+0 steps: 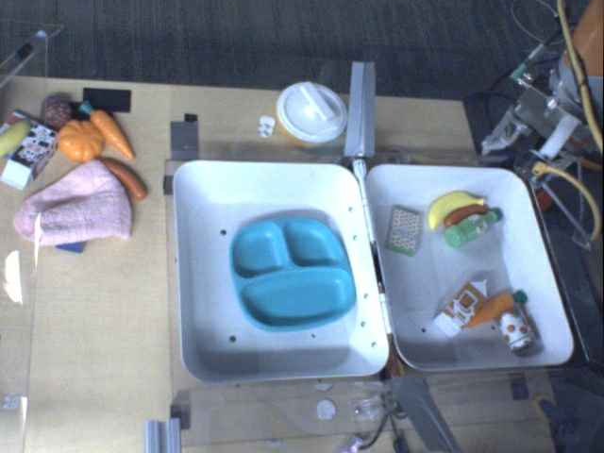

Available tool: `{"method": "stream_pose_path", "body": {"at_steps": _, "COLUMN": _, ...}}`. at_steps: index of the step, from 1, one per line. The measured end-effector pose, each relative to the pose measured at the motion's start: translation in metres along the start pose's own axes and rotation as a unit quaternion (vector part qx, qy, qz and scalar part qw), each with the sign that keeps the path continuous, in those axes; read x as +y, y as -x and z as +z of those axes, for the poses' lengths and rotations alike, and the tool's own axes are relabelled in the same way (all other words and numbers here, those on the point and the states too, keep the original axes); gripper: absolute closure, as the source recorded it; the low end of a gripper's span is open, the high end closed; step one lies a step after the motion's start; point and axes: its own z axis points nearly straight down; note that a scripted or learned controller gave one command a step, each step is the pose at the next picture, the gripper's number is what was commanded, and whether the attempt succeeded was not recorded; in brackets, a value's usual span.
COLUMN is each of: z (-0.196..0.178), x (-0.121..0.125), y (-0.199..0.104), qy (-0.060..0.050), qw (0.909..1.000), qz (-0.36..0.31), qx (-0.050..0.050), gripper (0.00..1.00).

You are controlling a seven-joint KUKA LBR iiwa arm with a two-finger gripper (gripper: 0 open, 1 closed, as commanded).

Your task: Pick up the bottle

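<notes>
The wooden bench (113, 347) carries two shallow white bins side by side. The left bin (203, 253) is the larger one and holds a blue divided tray (293, 272) with three compartments; nothing lies in them. The tray sits near the middle of this bin, so there is a free white floor around all its sides.

The right bin (538, 253) holds several small things. In its upper part a yellow banana (455, 203) lies touching a red sausage-like toy (464, 216), and just below them lies the green bottle (470, 227), on its side, with its cap end toward the right. To the left of these, near the dividing wall, is a small grey scouring pad (404, 229). In the lower part lie a small printed carton (461, 307), a toy carrot (493, 310) touching it, and a small can (515, 329) close to the right wall. The middle of this bin, between the two groups, is open floor.

The arm (552, 111) is at the upper right, outside the bins; its gripper is not visible to me there, among the cables.

Behind the bins stands a white lidded bowl (312, 113). At the far left of the bench are a pink cloth (75, 206), a toy pumpkin (79, 141), another carrot (113, 132) and a small box (28, 149). The print on the carton and box is too small to read.
</notes>
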Motion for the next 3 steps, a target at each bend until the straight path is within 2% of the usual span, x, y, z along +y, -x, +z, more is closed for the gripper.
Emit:
{"method": "stream_pose_path", "body": {"at_steps": 1, "z": 0.174, "x": -0.019, "y": 0.023, "qy": 0.0, "qw": 0.9987, "qz": 0.05, "qx": 0.001, "gripper": 0.0}}
{"method": "stream_pose_path", "body": {"at_steps": 2, "z": 0.162, "x": -0.018, "y": 0.021, "qy": 0.002, "qw": 0.9988, "qz": 0.049, "qx": 0.003, "gripper": 1.0}}
{"method": "stream_pose_path", "body": {"at_steps": 3, "z": -0.056, "x": -0.004, "y": -0.007, "qy": 0.001, "qw": 0.9917, "qz": 0.128, "qx": 0.001, "gripper": 1.0}}
